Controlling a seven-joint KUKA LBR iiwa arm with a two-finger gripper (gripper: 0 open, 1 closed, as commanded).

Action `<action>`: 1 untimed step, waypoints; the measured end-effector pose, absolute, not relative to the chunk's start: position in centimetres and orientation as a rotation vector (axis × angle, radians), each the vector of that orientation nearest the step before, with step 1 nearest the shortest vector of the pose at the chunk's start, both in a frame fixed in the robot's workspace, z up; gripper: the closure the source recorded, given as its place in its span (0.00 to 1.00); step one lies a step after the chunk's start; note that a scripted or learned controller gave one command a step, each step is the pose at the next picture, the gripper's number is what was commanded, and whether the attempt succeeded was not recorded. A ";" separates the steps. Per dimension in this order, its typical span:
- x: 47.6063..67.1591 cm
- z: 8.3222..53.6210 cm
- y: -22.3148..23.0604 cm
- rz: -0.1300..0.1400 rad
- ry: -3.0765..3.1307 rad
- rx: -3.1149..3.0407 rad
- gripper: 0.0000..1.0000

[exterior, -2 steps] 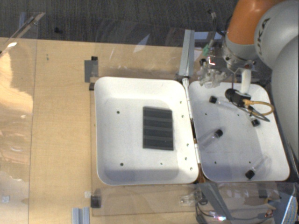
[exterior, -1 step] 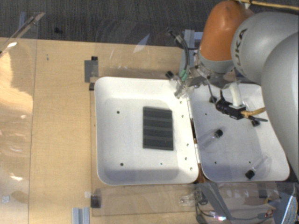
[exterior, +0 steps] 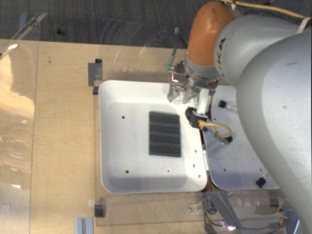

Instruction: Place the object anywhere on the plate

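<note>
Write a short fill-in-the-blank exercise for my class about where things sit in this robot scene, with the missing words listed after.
1. The dark ridged plate lies in the ______ bin as the camera sees it.
2. The band above the arm's wrist is coloured ______.
3. The gripper is above the left bin's far ______ corner.
4. Both bins rest on a bench made of ______.

Missing words: left; orange; right; wood

A pale wooden desk (exterior: 53,145) fills the lower view — glare from overhead light washes its left side. Beyond its far edge lies dark grey carpet (exterior: 97,9), finely ribbed.
</note>
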State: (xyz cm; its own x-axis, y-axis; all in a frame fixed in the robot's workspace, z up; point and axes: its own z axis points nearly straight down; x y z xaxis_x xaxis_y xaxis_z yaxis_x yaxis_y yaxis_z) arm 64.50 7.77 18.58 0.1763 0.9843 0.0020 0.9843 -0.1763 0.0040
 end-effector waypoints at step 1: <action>56.9 16.0 12.2 0.003 2.334 2.103 1.00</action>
